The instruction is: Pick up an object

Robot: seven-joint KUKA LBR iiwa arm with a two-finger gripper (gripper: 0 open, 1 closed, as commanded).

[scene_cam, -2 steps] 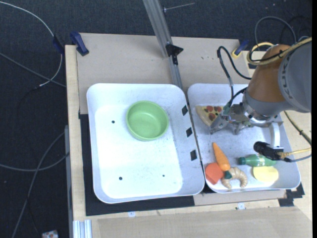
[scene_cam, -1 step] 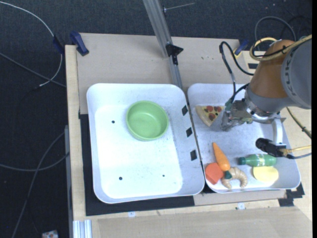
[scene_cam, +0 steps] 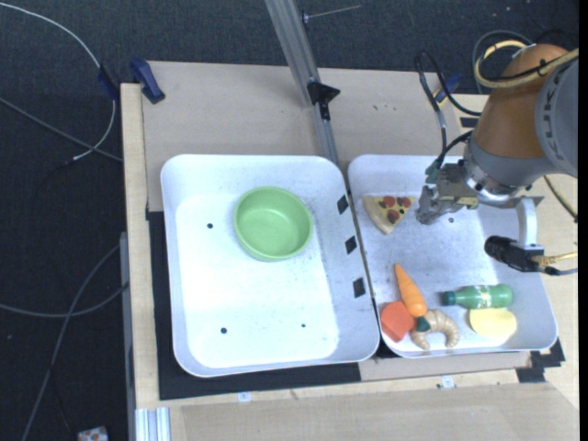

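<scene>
My gripper (scene_cam: 430,211) hangs over the upper part of the right bin (scene_cam: 459,246), just right of a pizza slice (scene_cam: 387,211). Nothing shows between its fingers. Lower in that bin lie an orange carrot (scene_cam: 410,289), a red-orange block (scene_cam: 397,321), a tan shrimp-like toy (scene_cam: 437,329), a green bottle (scene_cam: 477,296) on its side and a yellow piece (scene_cam: 491,322). A green bowl (scene_cam: 273,222) stands upright in the left bin (scene_cam: 257,338).
A grey metal pole (scene_cam: 299,53) slants from the top of the view down to the gap between the bins. Black clips (scene_cam: 350,243) sit along the divider. Cables (scene_cam: 441,90) trail by the arm at the right.
</scene>
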